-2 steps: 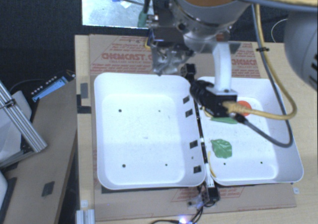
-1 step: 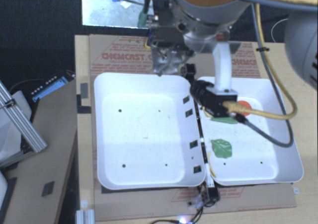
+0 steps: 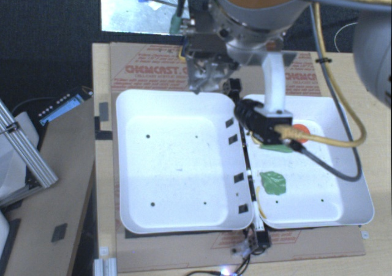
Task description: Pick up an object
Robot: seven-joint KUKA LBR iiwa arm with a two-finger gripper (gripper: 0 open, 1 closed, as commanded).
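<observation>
Just beside the gripper (image 3: 208,78), view-left, red print on the cardboard (image 3: 131,54) reads CHEMCAST. Gripper hangs over left bin (image 3: 177,152) far rim; opening: cannot tell. Green object (image 3: 273,182) lies well apart, in right bin (image 3: 321,177).

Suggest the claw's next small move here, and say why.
Probably swing the claw over the green object in the right bin: the claw hangs at the left bin's back rim, away from any object, and that green piece lies unobstructed.
</observation>
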